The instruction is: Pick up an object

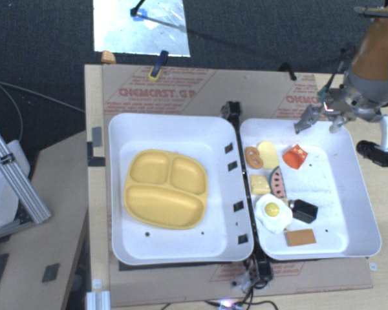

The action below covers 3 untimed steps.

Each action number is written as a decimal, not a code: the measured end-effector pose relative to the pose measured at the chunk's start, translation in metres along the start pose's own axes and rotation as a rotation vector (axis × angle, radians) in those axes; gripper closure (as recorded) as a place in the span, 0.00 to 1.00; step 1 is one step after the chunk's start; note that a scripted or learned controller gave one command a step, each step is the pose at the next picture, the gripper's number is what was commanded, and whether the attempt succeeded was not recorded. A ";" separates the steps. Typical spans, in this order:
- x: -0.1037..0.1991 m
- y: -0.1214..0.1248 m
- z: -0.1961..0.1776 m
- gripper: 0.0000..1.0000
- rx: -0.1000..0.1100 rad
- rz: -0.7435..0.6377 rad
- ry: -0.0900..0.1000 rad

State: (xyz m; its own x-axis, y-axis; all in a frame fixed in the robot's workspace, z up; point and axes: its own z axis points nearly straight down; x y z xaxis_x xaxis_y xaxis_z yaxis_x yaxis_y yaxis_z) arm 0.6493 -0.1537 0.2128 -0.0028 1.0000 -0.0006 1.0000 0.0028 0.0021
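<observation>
Brown toast slice lay nearest, below the fried egg, black block beside that egg, gripper spread open, grasping nothing, above the red piece

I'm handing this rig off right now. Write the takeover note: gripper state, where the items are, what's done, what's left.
Gripper: open, holding nothing, above the far edge of the right bin.
Right bin holds: red piece, fried egg, watermelon slice, black block, brown slab, other small food toys.
Left bin: yellow divided tray.
Done: nothing picked yet.
Left: descend, grasp one item, lift.
</observation>
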 end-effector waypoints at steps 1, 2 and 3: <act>-0.051 -0.002 0.113 0.00 -0.011 0.000 -0.005; -0.042 0.023 0.018 0.00 -0.012 -0.003 -0.003; -0.053 0.013 0.071 0.00 0.003 0.002 0.000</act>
State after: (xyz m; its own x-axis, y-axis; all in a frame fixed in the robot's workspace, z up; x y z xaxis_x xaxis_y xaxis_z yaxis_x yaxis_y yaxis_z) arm 0.6625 -0.2068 0.1415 -0.0007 1.0000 -0.0007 1.0000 0.0007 -0.0005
